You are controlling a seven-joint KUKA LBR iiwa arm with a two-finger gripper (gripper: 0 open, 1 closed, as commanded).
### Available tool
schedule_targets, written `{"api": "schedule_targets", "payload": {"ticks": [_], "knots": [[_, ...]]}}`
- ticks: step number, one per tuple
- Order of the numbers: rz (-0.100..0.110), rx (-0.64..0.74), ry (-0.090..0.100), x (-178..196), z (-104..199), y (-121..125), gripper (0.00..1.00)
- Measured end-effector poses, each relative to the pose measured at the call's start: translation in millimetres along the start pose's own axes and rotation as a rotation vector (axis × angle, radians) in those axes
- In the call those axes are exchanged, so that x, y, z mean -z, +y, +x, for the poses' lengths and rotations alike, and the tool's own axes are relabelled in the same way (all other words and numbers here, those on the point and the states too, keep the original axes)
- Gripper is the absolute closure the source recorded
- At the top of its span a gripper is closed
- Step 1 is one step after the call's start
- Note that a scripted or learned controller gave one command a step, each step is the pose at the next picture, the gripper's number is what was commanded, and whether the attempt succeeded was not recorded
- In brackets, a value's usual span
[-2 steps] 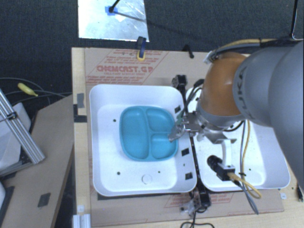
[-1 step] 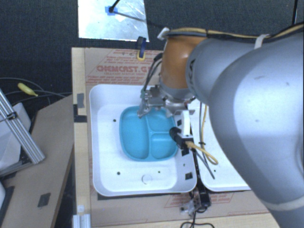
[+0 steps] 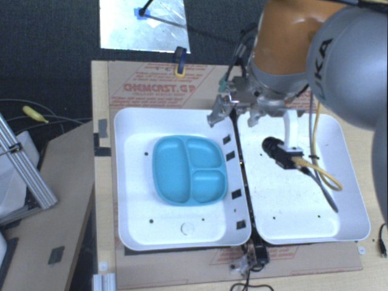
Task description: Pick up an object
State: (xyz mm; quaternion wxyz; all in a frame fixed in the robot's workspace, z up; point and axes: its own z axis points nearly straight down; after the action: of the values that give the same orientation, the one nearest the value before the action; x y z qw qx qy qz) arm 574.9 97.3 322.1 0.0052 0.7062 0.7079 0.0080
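Plainly the grey arm (image 3: 339,47) is the biggest thing in view, reaching in from the right with its wrist above the far end of the seam where the two bins meet. Its jaws hang there spread apart, one finger to each side of the seam, with nothing between them. So the step in hand looks like the approach, with the grasp not yet begun. To do it well, I would carry the jaws left and toward the near side until they stand over one edge of the plate. I would turn them so one finger goes outside the rim and the other inside a compartment, then come straight down. A dish this flat offers little else to pinch, and closing over its middle would likely catch nothing.

The surface (image 3: 157,83), covered by printed cardboard, carries both white bins side by side. The right bin (image 3: 345,199) shows a few small dark specks on its floor. The left bin (image 3: 130,162) holds the blue plate (image 3: 188,168), lying flat near its middle. The plate has three compartments, one large and two smaller, and I see nothing in any of them. Near that bin's front wall is a faint small ring (image 3: 187,228); I cannot tell whether it is loose or a mark.
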Motion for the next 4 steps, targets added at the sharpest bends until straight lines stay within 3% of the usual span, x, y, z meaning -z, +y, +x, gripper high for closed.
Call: {"api": "schedule_targets", "payload": {"ticks": [1, 2, 3, 4], "knots": [[0.004, 0.004, 0.001, 110, 12, -24, 0.00], [0.019, -0.002, -0.004, 67, 12, 9, 0.00], [0.019, 0.005, -0.003, 45, 55, -15, 0.00], [0.019, 0.011, 0.000, 44, 143, -69, 0.00]]}}
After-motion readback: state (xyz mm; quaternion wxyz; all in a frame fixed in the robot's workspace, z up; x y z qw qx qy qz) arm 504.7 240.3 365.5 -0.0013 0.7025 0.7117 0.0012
